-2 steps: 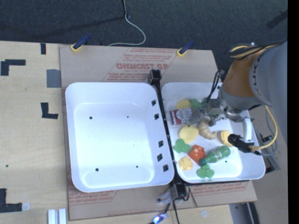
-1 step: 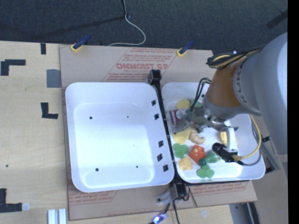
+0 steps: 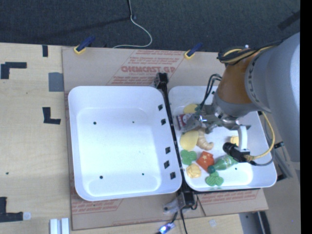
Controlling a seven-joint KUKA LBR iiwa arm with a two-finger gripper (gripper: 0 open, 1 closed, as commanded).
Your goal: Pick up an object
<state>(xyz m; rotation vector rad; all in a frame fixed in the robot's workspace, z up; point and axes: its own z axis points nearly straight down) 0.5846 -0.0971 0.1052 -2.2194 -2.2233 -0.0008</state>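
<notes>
The grey arm [image 3: 273,82] reached into the right bin [image 3: 261,179], its jaws [image 3: 204,123] low over the toy pile; whether they stood apart could not be told. Just below-left lay a smooth yellow plastic lump [image 3: 189,140], beside a red piece [image 3: 205,159] and leafy green ones [image 3: 188,156].

The objects lie crowded in the right bin [image 3: 253,177], toward its left wall. A pale yellow round piece [image 3: 188,140] sits mid-wall, a tan curled piece [image 3: 204,143] touching it. Nearer the front edge lie a green leafy piece [image 3: 188,156], a red piece [image 3: 205,159], a small yellow piece [image 3: 193,170] and a green piece [image 3: 214,180].
</notes>
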